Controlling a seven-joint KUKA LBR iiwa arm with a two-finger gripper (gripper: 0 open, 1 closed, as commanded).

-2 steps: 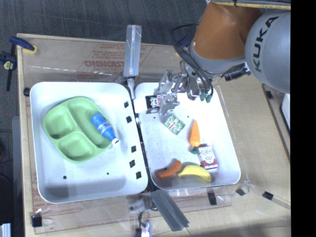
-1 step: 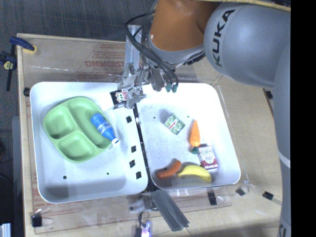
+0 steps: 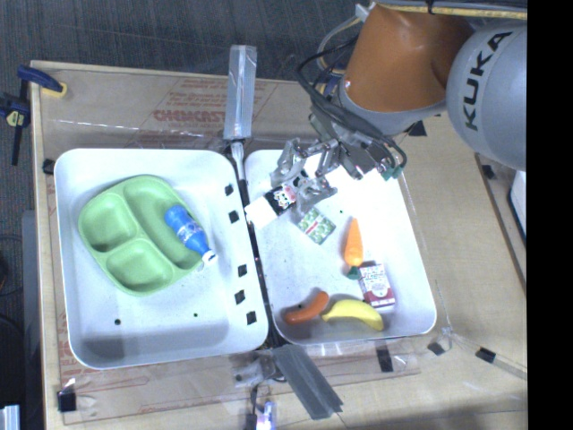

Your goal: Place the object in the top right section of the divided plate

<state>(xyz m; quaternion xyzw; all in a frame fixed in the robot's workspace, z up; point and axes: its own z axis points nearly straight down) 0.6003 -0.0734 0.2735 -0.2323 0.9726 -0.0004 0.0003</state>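
Two shallow white bins point(image 3: 107, 330) of smooth moulded plastic sit side by side on the bench, their rounded rims meeting at a dark central seam studded with small black tabs. The gripper point(image 3: 309, 173) hangs over the far left corner of the right-hand bin, a tangle of bright metal links and cables under the orange band; whether it is spread or closed I cannot tell, and nothing can be made out between its tips. Just below it and touching its outline lie a small black-and-white card point(image 3: 283, 197) and a green patterned packet point(image 3: 316, 227), both flat. Further toward the near side and to its right rest a tapered orange carrot point(image 3: 353, 241) and, just beside that, a small red carton point(image 3: 376, 284). At the near rim a curved yellow banana point(image 3: 354, 313) lies against a reddish sausage-shaped piece point(image 3: 305, 306). Across the seam, well to the gripper's left, the pale green divided plate point(image 3: 112, 222) has three rounded hollows, and a glossy blue bottle point(image 3: 187, 232) with a white cap lies slanted in its right-hand part, the cap reaching to the plate's near rim. The middle of the right bin, between the packet and the banana, is bare floor, lightly speckled.
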